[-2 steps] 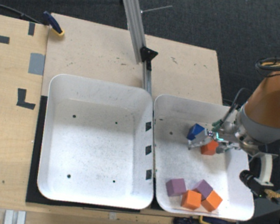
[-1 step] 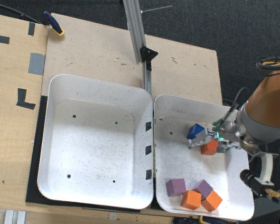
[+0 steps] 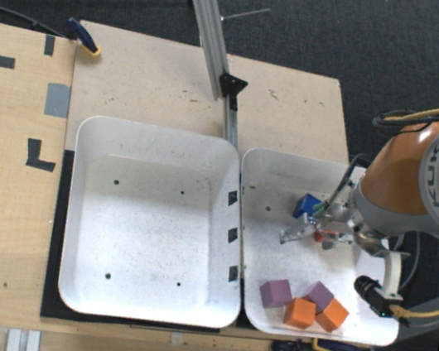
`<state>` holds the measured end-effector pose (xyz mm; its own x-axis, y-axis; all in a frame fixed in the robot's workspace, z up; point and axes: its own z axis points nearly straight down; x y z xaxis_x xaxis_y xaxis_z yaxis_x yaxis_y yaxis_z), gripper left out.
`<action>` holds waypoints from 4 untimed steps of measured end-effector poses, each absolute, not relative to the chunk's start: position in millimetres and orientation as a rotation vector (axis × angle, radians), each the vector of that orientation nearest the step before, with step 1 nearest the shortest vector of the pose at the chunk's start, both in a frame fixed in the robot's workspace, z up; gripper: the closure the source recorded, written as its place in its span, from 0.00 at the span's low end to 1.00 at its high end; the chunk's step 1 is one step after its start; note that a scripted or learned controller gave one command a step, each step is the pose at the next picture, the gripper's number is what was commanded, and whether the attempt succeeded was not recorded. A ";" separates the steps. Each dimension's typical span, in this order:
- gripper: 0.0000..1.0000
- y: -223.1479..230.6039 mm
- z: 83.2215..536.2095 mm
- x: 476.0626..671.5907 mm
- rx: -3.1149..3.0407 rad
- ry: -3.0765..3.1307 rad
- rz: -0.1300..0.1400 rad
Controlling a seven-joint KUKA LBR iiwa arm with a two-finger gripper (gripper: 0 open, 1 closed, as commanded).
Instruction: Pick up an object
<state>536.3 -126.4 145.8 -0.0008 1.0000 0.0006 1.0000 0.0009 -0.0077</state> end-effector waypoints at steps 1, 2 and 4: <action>0.00 -125.5 91.3 534.3 -2.216 -2.218 0.008; 1.00 -124.9 104.2 535.6 -2.216 -2.221 0.003; 1.00 -114.4 202.5 543.8 -2.222 -2.226 -0.003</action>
